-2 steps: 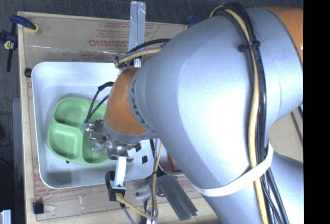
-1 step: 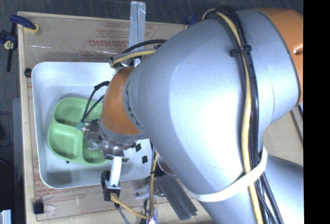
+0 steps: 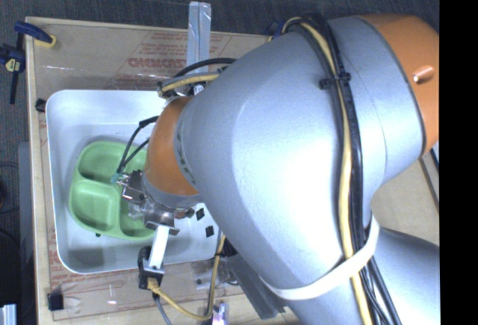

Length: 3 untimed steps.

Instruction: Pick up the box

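We begin at the gripper [image 3: 128, 186], which hangs low over the near right edge of the green two-compartment plastic tray [image 3: 93, 189]. The big grey arm [image 3: 284, 152] covers it from above, so we cannot tell whether it is spread wide, narrowed, or closed on anything. Where the box lies we cannot tell either; it may sit under the arm, on the tray's right. We judge that the pick is not shown as done, with both the grasp and the lift left to confirm.

The tray sits in the shallow white plastic bin [image 3: 63, 116]. There is bare floor above and below the tray, and the tray's left side lies near the bin's wall. That raised rim bounds any sideways move, so we judge that the open room is straight up. Beyond the rim, up and left of the tray, a blue clamp [image 3: 35, 34] grips the pale bench board [image 3: 97, 43].
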Available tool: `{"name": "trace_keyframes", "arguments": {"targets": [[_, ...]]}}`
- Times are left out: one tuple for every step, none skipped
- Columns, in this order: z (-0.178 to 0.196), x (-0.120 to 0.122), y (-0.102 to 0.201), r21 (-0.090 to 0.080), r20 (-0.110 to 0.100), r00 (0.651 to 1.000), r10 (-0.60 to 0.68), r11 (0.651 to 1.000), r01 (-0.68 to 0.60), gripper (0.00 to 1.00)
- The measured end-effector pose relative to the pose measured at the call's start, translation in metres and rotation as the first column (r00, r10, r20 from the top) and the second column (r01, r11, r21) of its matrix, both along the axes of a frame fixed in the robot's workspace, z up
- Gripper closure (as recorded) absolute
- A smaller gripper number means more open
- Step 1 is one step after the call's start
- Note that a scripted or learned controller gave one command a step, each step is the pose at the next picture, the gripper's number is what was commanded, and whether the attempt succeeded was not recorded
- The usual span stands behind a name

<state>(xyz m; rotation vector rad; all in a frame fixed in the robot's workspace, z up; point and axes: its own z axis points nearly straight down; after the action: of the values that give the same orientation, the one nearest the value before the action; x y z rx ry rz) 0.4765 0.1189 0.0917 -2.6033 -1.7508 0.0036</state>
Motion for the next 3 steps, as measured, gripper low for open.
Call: {"name": "trace_keyframes", "arguments": {"targets": [[0.001,0.001,0.000,0.002,0.003,1.000,-0.001,1.000,0.001,0.00],[0.010,0.002,0.000,-0.002,0.007,0.994,0.107,0.994,-0.107,0.00],[0.099,0.001,-0.099,0.002,-0.002,0.981,-0.193,0.981,0.193,0.00]]}}
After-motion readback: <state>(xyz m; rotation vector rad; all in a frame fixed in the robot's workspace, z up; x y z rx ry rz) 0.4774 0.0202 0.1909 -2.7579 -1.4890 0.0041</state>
